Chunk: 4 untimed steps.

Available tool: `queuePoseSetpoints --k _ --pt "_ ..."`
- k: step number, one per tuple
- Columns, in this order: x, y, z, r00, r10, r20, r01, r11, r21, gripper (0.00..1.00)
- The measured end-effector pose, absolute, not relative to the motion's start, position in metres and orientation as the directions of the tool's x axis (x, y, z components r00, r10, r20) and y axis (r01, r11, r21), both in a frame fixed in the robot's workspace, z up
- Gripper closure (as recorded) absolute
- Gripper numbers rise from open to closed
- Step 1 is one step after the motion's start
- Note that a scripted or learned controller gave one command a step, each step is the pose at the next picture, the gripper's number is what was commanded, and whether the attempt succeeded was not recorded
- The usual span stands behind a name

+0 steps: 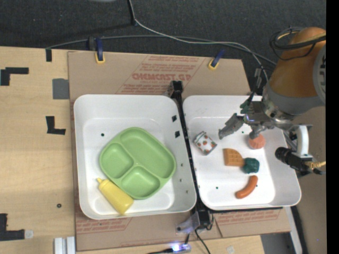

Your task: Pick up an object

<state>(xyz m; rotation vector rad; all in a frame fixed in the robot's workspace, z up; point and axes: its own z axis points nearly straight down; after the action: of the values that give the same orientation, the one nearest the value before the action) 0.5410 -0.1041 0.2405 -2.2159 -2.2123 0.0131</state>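
Looking down on the bench (pixel 32 142), one sees two white bins side by side. The left bin (pixel 85 110) contains two things: one green divided plate (pixel 137 163) with three compartments, and one yellow bottle (pixel 114 196) that lies just beside the plate's lower left edge. The right bin (pixel 212 107) contains five small things: one white cube with spots (pixel 204 143), one orange waffle-like piece (pixel 232 156), one dark green piece (pixel 251 166) that touches the waffle piece on its right, one orange sausage (pixel 247 187), and one pink round object (pixel 257 141).

The arm (pixel 296 73), grey with an orange band, reaches in from the right and hangs over the upper right part of the right bin. Its gripper (pixel 248 126) is released: the two fingers are spread apart, one pointing toward the cube and the other standing next to the pink object, and nothing is between them.

As a judgement, the task is only at the beginning. No object is lifted; all seven things rest in the bins. The pink object is the nearest to the gripper, so it seems the probable target, though this is not certain. What is left is nearly everything: to put the fingers around one object, to close them, and to lift it.
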Motion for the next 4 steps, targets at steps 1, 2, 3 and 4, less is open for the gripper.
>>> queuePoseSetpoints --k 1,2,3,4 --pt "0.543 -0.104 0.246 -0.002 1.000 0.000 1.000 0.002 -0.001 0.00" --pt "0.537 -0.102 0.183 0.000 1.000 0.001 1.000 0.000 -0.007 0.00" --pt "0.534 -0.099 0.139 0.000 1.000 0.001 1.000 0.001 -0.007 0.00" --pt "0.536 -0.099 0.090 -0.001 1.000 -0.003 1.000 0.001 0.004 0.00"
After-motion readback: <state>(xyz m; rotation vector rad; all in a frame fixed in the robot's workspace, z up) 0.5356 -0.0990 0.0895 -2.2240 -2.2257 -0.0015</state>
